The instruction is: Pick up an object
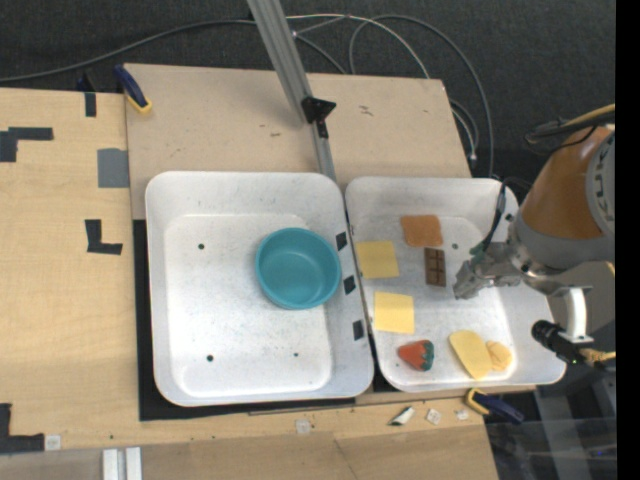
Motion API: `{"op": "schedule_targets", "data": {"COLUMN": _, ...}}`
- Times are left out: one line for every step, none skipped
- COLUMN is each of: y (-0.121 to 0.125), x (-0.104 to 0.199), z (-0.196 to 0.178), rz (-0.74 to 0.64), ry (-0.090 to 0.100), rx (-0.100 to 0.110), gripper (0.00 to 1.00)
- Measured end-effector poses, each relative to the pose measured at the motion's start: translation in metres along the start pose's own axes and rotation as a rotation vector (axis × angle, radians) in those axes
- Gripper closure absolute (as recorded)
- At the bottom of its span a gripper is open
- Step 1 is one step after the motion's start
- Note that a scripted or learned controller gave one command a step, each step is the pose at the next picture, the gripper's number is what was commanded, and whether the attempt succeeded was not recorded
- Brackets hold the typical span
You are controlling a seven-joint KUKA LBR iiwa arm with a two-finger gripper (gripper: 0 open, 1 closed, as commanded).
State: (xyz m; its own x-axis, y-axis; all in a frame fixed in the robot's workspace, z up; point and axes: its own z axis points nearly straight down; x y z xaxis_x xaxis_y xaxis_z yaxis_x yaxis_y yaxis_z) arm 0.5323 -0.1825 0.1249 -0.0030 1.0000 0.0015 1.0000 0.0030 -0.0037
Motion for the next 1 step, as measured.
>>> {"op": "schedule_targets", "data": {"y": 0.0013, "x": -0.0074, "z": -0.0600, "rz": 0.002, "ry": -0.003, "rx": -0.008, "gripper": 1.00}}
